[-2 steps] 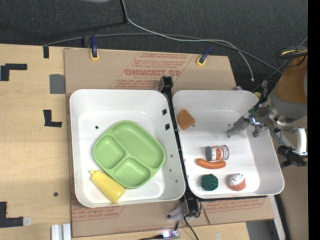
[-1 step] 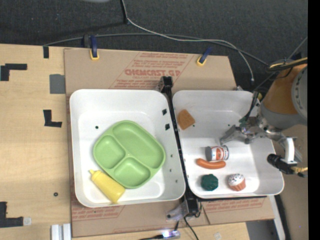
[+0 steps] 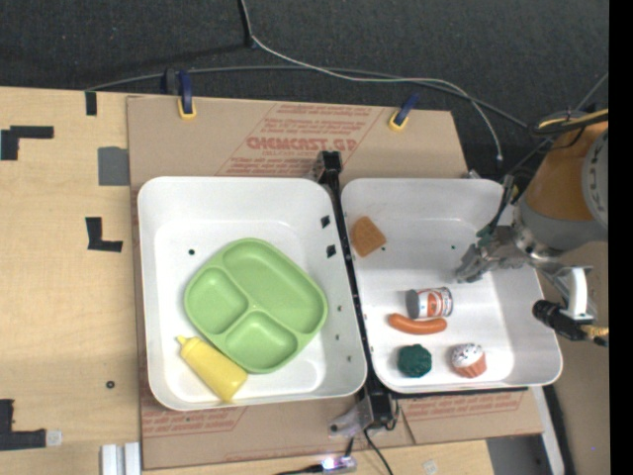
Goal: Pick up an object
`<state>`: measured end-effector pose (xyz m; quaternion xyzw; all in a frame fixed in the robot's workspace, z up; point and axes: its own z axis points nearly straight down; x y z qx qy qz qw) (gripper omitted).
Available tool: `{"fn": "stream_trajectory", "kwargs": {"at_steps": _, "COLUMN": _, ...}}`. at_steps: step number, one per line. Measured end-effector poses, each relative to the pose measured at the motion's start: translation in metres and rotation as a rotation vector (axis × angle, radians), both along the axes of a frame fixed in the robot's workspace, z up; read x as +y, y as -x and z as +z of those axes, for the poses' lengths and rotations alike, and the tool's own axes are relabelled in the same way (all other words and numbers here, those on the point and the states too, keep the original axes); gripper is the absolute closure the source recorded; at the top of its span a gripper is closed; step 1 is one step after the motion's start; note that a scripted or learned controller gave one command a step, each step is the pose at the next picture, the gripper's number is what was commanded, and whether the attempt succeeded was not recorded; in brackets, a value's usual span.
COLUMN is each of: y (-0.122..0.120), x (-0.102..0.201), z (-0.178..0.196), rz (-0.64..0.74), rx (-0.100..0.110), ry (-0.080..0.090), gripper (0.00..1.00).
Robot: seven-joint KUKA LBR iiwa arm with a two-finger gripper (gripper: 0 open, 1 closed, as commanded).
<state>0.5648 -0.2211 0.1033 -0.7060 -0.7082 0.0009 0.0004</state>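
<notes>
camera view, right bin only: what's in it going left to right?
Orange sponge → hot dog → small can → pink-and-white cupcake → claw. Green ball left out; it overlaps the hot dog's span.

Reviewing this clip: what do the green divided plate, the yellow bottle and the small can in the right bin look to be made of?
The green divided plate looks like moulded plastic: uniform colour, soft sheen, rounded compartment ridges. The yellow bottle also reads as plastic, smooth and matte, probably a toy squeeze bottle. The small can has a red and white label and a pale end; metal or plastic toy, the view leaves it open.
</notes>
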Motion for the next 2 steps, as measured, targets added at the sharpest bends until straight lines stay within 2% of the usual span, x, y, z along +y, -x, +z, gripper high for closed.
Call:
{"fn": "stream_trajectory", "kwargs": {"at_steps": 1, "y": 0.008, "x": 0.004, "z": 0.056, "rz": -0.002, "rx": -0.005, "ry": 0.0, "gripper": 1.0}}
{"fn": "stream_trajectory", "kwargs": {"at_steps": 2, "y": 0.001, "x": 0.008, "z": 0.117, "rz": -0.001, "rx": -0.006, "ry": 0.001, "gripper": 1.0}}
